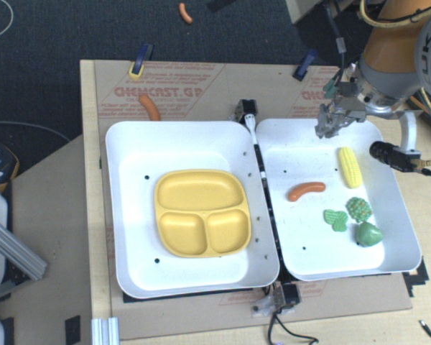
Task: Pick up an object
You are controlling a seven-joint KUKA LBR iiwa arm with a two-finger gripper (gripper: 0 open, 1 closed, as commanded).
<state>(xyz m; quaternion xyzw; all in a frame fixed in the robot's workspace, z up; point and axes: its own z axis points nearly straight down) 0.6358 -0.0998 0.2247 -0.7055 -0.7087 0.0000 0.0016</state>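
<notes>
**A:** Where is the arm's two-finger gripper [332, 124]?

**B:** Above the far edge of the right-hand shallow white bin [395, 254], near its back corner. The grey metal head hangs over the rim, with the orange-banded arm [399, 31] rising behind it. I cannot tell how wide it stands; the tips are too small and dark against the rim. Nothing shows between them.

**A:** And the things it could take?

**B:** All lie in that right bin. A yellow plastic corn cob [350, 167] lies nearest the gripper, just below it toward the bin's middle. An orange toy sausage [305, 190] lies left of the cob, apart from it. Nearer the front sit three green pieces close together: a flat leafy green piece [336, 219], a knobbly round green piece [358, 208] and a smooth green pepper-like piece [368, 234].

**A:** The other bin?

**B:** The left white bin [129, 164], touching the right bin along its side, holds a yellow three-compartment plastic tray [201, 212]. A second orange sausage [150, 107] lies on the brown cardboard sheet [201, 88] behind it.
</notes>
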